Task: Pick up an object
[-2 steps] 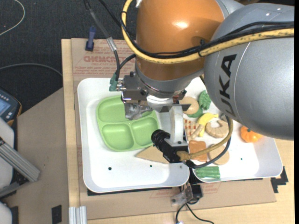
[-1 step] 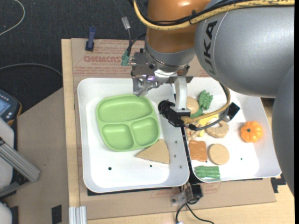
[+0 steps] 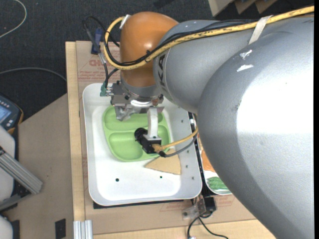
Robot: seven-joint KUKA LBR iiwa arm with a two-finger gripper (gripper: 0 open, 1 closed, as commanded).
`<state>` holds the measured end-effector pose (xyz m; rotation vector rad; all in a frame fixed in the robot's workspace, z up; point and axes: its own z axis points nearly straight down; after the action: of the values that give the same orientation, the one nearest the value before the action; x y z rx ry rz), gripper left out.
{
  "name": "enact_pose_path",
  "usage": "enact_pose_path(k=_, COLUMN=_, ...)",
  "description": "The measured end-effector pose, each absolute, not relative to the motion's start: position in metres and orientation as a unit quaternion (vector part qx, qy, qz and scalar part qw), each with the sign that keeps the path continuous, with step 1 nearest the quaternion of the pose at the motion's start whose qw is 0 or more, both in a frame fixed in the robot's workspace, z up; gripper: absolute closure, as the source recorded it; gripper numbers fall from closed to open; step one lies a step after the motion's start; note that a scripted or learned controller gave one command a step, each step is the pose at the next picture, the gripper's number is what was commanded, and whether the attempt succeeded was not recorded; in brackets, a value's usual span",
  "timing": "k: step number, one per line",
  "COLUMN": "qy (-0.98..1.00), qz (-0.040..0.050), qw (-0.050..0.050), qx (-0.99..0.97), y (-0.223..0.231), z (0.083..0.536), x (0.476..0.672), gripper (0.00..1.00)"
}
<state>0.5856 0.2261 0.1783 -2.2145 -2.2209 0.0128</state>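
Camera view: at frame centre the gripper (image 3: 139, 114) hangs low over a green divided tray (image 3: 119, 138) in the left bin (image 3: 99, 183), fingers spread, holding nothing, apparently poised to grasp it.

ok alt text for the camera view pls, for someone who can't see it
A large grey arm with an orange band reaches from the right, its gripper low over a green tray in the left white bin. A tan wedge lies beside the tray, and the arm covers most of the right bin.
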Motion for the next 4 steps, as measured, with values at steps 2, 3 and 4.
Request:
enact_pose_path(k=2, qy=-0.71, qz=0.0057, qw=0.005, qx=-0.704, y=0.224, z=0.185, x=0.641, gripper=1.0)
enact_pose_path(k=3, qy=-0.709, qz=0.0014, qw=0.002, qx=-0.706, y=0.226, z=0.259, x=0.55, gripper=1.0)
enact_pose_path(k=4, qy=-0.707, qz=-0.01, qw=-0.004, qx=-0.707, y=0.183, z=0.491, x=0.498, gripper=1.0)
